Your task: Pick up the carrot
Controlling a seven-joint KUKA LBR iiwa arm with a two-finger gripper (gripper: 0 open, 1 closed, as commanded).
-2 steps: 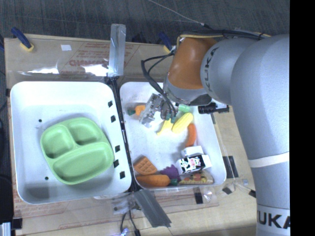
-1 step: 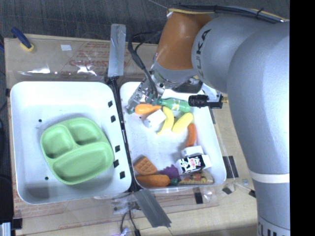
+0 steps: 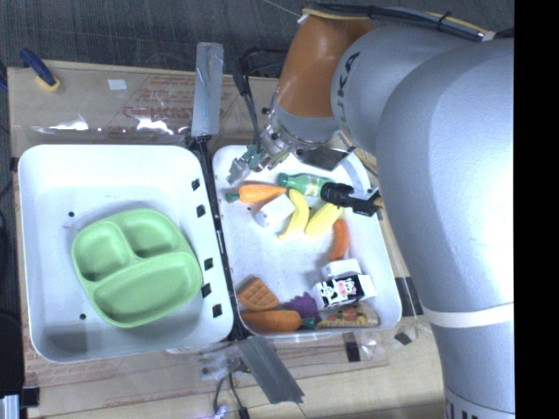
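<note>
lying just below gripper (image 3: pixel 249 160), carrot (image 3: pixel 260 193) (right bin (image 3: pixel 384 260)); grip state unreadable.

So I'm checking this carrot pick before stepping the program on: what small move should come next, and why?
Probably a short descent onto the carrot. The gripper sits just above its leafy end in the right bin, and nothing shows between its fingers, so the carrot is not yet held.

Both white bins (image 3: pixel 52 234) are lit brightly and evenly from above, glare is caught on the clear plastic strip (image 3: pixel 113 125) behind them, soft shadows are thrown underneath the arm (image 3: pixel 437 147), and slight blur is seen throughout.
</note>
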